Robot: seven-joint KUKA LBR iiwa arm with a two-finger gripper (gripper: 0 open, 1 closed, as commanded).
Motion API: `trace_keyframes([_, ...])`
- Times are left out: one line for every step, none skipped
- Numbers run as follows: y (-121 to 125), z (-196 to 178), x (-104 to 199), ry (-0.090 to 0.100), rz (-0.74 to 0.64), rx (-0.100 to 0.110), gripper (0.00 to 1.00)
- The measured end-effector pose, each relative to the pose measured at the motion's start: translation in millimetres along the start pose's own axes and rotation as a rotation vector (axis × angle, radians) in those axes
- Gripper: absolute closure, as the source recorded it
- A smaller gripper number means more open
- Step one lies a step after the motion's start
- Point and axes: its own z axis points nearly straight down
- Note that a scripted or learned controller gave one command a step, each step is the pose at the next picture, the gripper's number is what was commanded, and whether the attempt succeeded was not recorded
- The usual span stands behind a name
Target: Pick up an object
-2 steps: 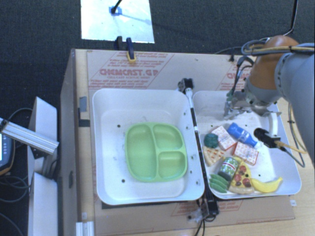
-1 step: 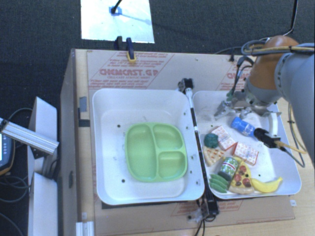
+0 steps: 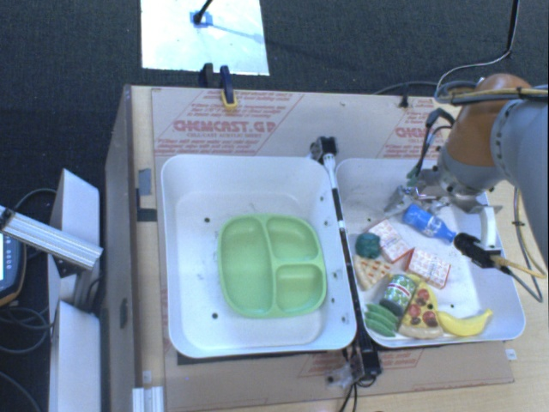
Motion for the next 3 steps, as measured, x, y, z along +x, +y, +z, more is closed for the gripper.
trace_keyframes([1, -11, 0, -0.001, -0.001, -0.004, 1.00])
trace_keyframes([1, -11, 0, -0.001, -0.001, -0.003, 0.00])
trace_keyframes([37, -32, -44, -0.001, 0.000, -0.003, 0.00])
